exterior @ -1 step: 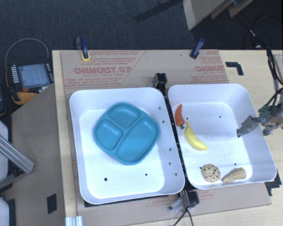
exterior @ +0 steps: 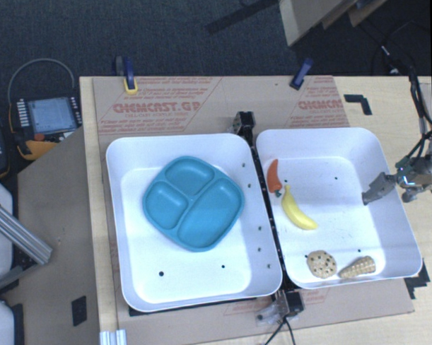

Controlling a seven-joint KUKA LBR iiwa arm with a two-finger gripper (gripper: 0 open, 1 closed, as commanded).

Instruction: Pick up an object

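While nothing is lifted yet, a cookie and a cone lie side by side at the near edge of the right bin. Farther in lies a banana, with a red-orange pepper just beyond it, against the left wall. My gripper hangs at the right wall, well apart from all four; whether it is open or closed I cannot tell. The banana looks the easiest target, since the wall crowds the pepper. A blue plate sits in the left bin.
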